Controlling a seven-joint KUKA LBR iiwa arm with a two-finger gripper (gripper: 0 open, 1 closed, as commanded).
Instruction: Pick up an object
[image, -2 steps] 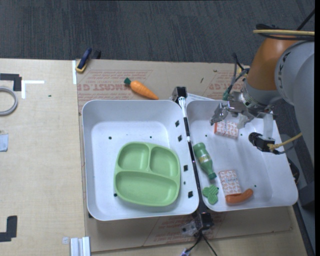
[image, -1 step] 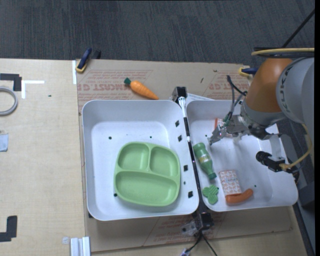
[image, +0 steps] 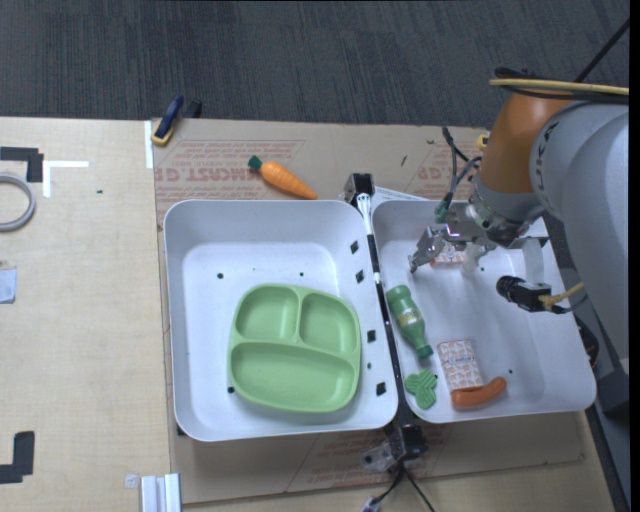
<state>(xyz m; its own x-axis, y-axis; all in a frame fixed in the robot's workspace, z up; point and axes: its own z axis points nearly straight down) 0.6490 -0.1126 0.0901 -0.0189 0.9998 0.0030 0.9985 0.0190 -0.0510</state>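
My gripper (image: 442, 262) hangs over the back of the right bin (image: 560, 385), its two fingers spread open. A small pale patch shows between them; I cannot tell what it is. In front of the gripper, along the bin's left wall, a green bottle (image: 406, 316) lies on its side. Nearer the front lie a small printed packet (image: 458, 362), an orange-red sausage (image: 478, 394) and a small green toy (image: 422, 389). None of these touches the gripper.
The left bin (image: 200, 250) holds a green divided plate (image: 297, 348). A toy carrot (image: 283, 178) lies on the cardboard behind the bins, and a blue clip (image: 168, 118) sits at the cardboard's back left corner. The arm's grey body covers the bench's right side.
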